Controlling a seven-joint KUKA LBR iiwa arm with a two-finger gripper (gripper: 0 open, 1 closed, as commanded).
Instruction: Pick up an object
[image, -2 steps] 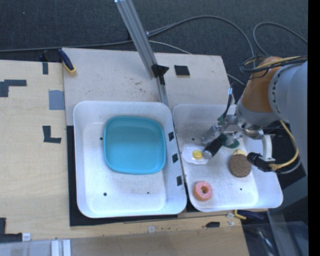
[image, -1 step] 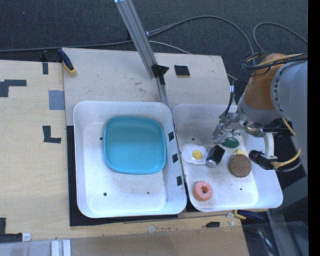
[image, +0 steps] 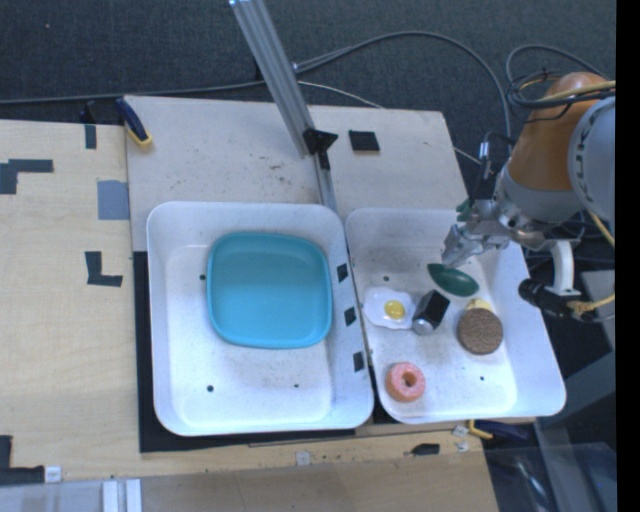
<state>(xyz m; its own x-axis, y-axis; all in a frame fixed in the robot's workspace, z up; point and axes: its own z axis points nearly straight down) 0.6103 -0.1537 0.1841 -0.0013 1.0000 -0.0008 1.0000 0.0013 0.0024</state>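
White plastic forms the two shallow bins standing side by side on the pale wooden bench (image: 230, 140). The left bin (image: 170, 390) holds a turquoise square plate (image: 268, 288) with rounded corners, lying flat near the bin's middle. The right bin (image: 530, 385) holds the smaller things: a toy fried egg, white with a yellow yolk (image: 388, 309), near the bin's left wall; just to its right a short black cylinder with a pale end (image: 431, 311), lying tilted; a round brown cookie-like disc (image: 481, 330) further right; a pink-frosted doughnut (image: 406, 381) toward the bin's front; and a dark green oval piece (image: 454, 279), like a leaf or spoon bowl, just above the cylinder and the disc.

The grey arm with its orange band (image: 560, 140) reaches in from the right, and its gripper (image: 464, 246) hangs over the back part of the right bin, directly above the green oval piece and very near or touching it. Whether the jaws are spread or pressed together cannot be told, nor whether the green piece sits between them.

A slanted grey metal rail (image: 285, 85) crosses the back of the bench.
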